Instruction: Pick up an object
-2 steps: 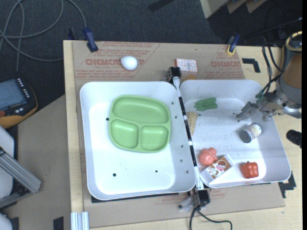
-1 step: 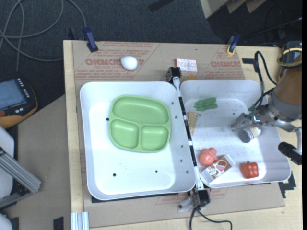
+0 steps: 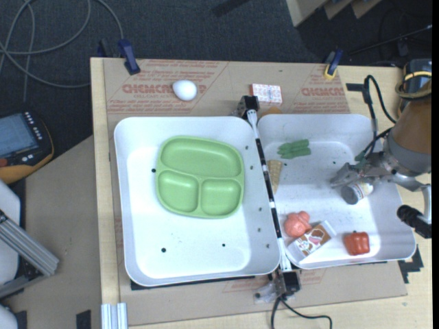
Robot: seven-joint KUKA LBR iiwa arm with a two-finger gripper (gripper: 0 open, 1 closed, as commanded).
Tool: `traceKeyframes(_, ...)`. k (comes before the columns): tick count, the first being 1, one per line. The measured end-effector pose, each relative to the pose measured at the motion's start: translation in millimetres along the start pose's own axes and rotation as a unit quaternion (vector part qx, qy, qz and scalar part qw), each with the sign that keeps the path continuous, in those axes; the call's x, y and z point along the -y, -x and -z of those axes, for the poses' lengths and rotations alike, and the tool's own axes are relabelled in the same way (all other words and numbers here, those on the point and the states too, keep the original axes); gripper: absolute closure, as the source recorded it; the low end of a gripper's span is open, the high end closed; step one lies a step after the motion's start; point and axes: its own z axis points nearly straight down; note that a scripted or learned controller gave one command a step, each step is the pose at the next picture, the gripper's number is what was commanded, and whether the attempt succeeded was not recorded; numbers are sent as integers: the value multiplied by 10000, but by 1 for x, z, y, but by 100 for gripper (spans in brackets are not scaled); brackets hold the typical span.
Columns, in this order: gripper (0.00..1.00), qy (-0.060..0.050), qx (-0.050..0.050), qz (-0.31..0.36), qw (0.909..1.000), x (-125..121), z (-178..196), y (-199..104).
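Two white bins and a robot arm

The left bin (image 3: 137, 204) has a green tray (image 3: 200, 176) with three parts. The right bin (image 3: 322, 125) has a green thing (image 3: 295, 149), a pink toy (image 3: 297, 223), a small packet (image 3: 314, 240) touching it, and a red thing (image 3: 356, 242). The pincer (image 3: 351, 184) sits low over the right bin; I cannot tell if it is wide or narrow. A white egg (image 3: 184, 89) lies on the tabletop (image 3: 206, 81).

Pale green divided plate (image 3: 200, 177) in white bin (image 3: 137, 204); pink toy (image 3: 296, 224), red toy (image 3: 356, 242), dark green piece (image 3: 294, 149).
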Motion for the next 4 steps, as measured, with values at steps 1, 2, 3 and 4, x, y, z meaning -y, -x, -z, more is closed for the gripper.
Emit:
traceKeyframes(1, 0, 14, 10, 2, 10000, 0, -1, -1)
traceKeyframes(2, 0, 33, 20, 1, 10000, 2, -2, -3)
traceKeyframes(3, 0, 99, 63, 0, 9999, -1, -4, -20)
traceKeyframes(4, 0, 114, 73, -10, 9999, 12, -3, -25)
